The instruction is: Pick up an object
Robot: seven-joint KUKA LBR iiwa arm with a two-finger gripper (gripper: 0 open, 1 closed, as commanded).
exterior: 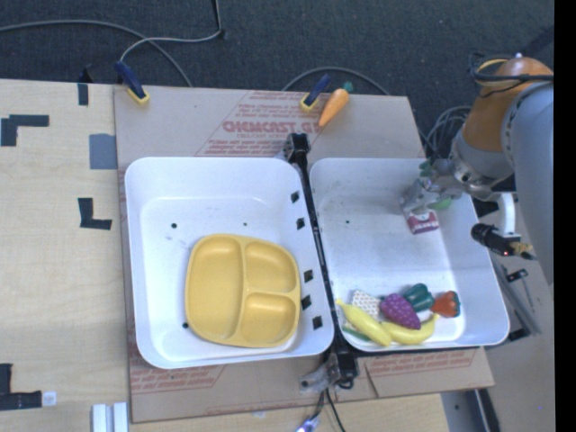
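Claw [423,201] over small red-white object [422,222].

Two white bins sit side by side on a cardboard sheet [261,129], left bin [144,241] at nine o'clock, right bin [360,165] at three. In the left bin a yellow plate [241,290] with three compartments lies flat, towards six o'clock. Up at twelve, a carrot [332,106] rests on the cardboard, just beside a blue-and-yellow clamp [315,93]. A second clamp [132,81] grips the cardboard's eleven o'clock corner. A black cable [214,7] runs across the dark carpet [360,16] at the top. Black tape marks [90,214] dot the wooden table [54,286] at nine o'clock.
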